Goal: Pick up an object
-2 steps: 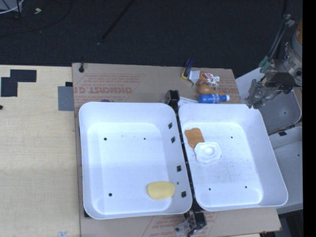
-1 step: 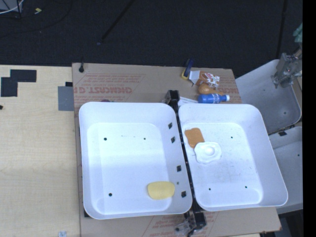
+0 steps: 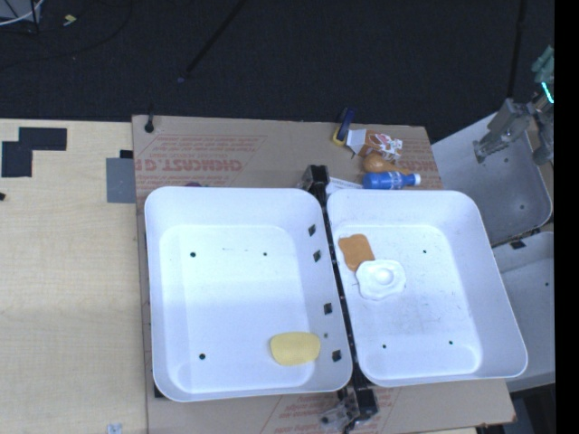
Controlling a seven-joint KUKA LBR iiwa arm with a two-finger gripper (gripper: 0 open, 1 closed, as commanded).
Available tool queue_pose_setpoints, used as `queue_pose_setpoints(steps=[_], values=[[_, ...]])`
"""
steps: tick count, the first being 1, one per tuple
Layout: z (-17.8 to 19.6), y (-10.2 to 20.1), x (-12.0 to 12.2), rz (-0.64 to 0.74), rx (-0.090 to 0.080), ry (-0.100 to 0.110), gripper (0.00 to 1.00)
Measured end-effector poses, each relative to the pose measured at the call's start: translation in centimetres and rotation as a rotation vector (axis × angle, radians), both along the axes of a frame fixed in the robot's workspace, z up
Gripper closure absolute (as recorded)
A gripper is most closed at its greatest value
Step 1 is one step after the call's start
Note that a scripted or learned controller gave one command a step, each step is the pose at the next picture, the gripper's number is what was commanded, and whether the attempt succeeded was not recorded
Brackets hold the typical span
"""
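The right bin holds a white fried-egg toy near its left side, with a flat orange-brown piece touching its upper left. A pale yellow lump lies near the front right corner of the left bin. My gripper is a small grey shape at the view's upper right edge, beyond the far right corner of the right bin and well away from every object. Nothing is visible in it.
On the cardboard behind the bins lie a blue bottle, a small orange and white packet and a blue-and-yellow item. A black hinge strip runs between the bins. A grey plate sits right of the bench.
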State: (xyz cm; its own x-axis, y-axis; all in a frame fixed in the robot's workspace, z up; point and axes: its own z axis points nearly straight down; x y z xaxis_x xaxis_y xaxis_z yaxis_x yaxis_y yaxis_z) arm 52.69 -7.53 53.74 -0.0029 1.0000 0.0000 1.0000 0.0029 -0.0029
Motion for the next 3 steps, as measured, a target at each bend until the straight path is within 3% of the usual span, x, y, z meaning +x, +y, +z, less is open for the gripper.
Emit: queue_pose_setpoints(steps=[1,2,3], values=[[1.0,0.1,0.1,0.005,0.0,0.001,1.0],[0.0,-10.7,-2.5,-0.014,-0.002,0.001,1.0],[0.0,-10.2,-2.3,-0.003,0.0,0.0,0.0]])
